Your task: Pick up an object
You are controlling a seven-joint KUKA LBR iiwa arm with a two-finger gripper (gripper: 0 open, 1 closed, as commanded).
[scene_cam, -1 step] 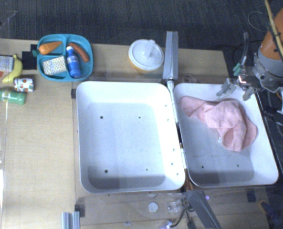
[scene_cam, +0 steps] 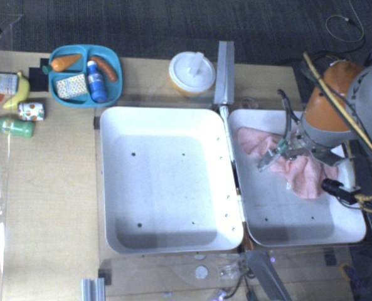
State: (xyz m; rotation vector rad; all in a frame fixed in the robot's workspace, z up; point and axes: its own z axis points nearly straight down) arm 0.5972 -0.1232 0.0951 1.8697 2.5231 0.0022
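Note:
A crumpled pink cloth [scene_cam: 304, 175] lies in the right white bin [scene_cam: 286, 227], spread from the bin's upper left towards its right side. My gripper [scene_cam: 270, 157] reaches in from the right and hangs low over the middle of the cloth, pointing left. The grey wrist and the orange band [scene_cam: 327, 108] cover the bin's upper right corner and part of the cloth.
The left white bin [scene_cam: 167, 168] stands beside it, with a metal divider [scene_cam: 224, 74] at the back. Behind are a yellow bowl with a white lid [scene_cam: 192, 73] and a blue tray of toy food [scene_cam: 85, 75]. A banana, a can and a green bottle [scene_cam: 10, 126] lie far left.

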